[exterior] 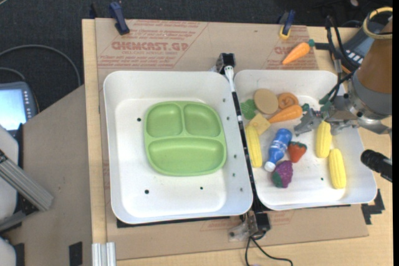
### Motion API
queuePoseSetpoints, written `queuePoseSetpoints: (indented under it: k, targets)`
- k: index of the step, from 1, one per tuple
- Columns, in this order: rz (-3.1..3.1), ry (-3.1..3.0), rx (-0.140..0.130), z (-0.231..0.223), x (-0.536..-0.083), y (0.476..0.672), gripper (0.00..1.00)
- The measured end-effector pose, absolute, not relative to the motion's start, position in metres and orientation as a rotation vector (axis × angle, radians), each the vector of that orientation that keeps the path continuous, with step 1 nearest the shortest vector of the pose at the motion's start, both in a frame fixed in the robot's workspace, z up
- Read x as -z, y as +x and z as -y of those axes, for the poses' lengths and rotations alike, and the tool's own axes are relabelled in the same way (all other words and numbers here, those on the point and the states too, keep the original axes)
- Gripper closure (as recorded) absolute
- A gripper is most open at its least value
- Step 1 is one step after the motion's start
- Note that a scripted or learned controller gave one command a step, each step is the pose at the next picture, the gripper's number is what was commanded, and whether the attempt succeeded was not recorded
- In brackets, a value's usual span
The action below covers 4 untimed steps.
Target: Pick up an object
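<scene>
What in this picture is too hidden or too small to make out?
- Gripper: small and dark in the camera view; whether it holds anything is unclear.
- Arm: cut off by the right edge.
- Toy bottle label: too small to read.
- Cob of corn: top partly covered by the gripper.

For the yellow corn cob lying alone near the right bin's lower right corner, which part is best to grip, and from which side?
Probably the middle of the yellow corn cob, from straight above. It lies flat and nearly lengthwise up-down in the view, so fingers should close across its narrow width. Bare floor of the white right bin shows to its left; the right wall is closer.
</scene>
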<state>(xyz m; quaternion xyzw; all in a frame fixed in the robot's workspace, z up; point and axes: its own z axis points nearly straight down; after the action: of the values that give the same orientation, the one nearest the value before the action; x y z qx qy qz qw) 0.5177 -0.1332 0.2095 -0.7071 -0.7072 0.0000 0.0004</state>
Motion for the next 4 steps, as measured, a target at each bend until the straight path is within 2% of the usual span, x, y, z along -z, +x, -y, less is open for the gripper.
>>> queuePoseSetpoints:
  k: [1,2,3,4]
  targets:
    - [2.224,-2.217,0.007,0.116,-0.080,0.585,0.00]
    - [2.228,-2.227,0.015,0.118,-0.100,0.586,1.00]
    - [2.227,-2.226,0.014,0.118,-0.099,0.585,0.00]
    - [2.224,-2.226,0.009,0.144,-0.088,0.605,0.00]
